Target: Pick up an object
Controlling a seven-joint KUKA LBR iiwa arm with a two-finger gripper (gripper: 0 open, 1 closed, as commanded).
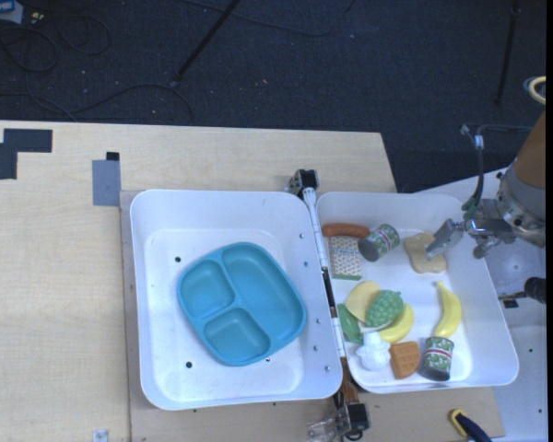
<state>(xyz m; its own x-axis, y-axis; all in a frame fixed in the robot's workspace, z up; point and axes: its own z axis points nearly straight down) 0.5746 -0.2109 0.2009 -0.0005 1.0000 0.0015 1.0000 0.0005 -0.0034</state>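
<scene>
The right bin [487, 366] holds several toy foods. A tan bread slice [426, 255] lies near its back right, and a small can [380, 242] lies beside an orange-brown sausage [347, 230] and a checked cracker [347, 259]. A banana [448, 309], a green bunch [383, 308] on yellow pieces, a white piece [373, 352], an orange cracker [405, 358] and a second can [436, 357] fill the front. My gripper [454, 233] hangs at the bin's right side, just right of and above the bread slice, with nothing visibly held.
The left bin [147, 247] holds a blue divided plate [241, 302]. A hinge strip [321, 265] runs between the bins. The arm's grey wrist [521, 205] enters from the right. Wooden benchtop [46, 293] lies to the left.
</scene>
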